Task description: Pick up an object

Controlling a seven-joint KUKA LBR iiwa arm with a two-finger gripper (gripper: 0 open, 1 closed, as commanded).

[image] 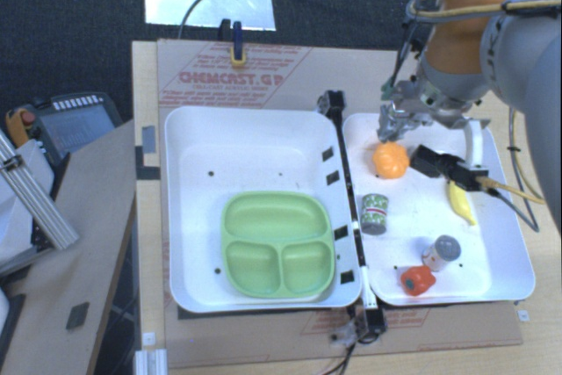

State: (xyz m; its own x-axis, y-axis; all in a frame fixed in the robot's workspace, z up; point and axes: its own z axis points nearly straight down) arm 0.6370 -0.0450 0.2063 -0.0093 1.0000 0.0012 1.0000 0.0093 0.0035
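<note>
The gripper (392, 129) hangs just above the orange (391, 160) in the right bin (518, 268), its opening impossible to judge, and the round fruit may roll away toward the nearby can (374, 213) if touched off-centre.

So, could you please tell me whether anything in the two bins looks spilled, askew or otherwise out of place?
Nothing stands out. The green divided tray lies flat in the left bin. In the right bin the orange, small can, banana, bottle and red pepper lie apart, with no spill or damage visible.
</note>
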